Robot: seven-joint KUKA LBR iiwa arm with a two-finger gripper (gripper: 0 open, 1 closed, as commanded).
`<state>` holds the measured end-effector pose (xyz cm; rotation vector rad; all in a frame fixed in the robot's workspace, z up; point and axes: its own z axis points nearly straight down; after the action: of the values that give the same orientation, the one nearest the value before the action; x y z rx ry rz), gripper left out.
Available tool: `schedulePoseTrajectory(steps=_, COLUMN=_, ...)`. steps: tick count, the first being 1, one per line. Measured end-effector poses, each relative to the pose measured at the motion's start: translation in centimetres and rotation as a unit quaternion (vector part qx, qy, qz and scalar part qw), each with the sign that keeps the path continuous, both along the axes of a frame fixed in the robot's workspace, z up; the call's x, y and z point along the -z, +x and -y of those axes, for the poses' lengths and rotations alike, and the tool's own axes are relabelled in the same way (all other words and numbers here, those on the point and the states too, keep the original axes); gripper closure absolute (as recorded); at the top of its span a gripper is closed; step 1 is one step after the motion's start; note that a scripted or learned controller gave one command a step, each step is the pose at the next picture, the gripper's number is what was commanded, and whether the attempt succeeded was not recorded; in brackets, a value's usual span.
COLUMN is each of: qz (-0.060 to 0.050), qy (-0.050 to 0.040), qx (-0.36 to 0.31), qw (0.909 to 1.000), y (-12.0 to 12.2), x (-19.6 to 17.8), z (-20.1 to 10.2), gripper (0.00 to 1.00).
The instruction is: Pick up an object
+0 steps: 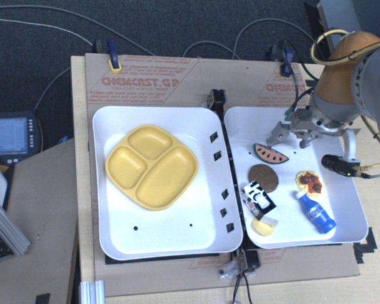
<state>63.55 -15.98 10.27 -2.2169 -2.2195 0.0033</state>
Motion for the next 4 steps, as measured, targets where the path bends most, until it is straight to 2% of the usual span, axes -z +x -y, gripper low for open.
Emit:
schedulePoseTrajectory(steps=1, qz=0.0, qy=-0.0002, qx=0.0, qw=1.0, y=0.0, x=1.8, z=-0.1, gripper=0.0)
schedulePoseTrajectory(steps=2, qz=0.003, qy=-0.0003, qx=-0.001, qw=1.0, y=0.1, x=0.6, z=-0.1, gripper=1.0)
schedulePoseTrajectory(steps=4, qz=0.006, qy=-0.0015, qx=0.0, qw=1.0, y=1.2, x=-10.4, z=-0.8, gripper=1.0)
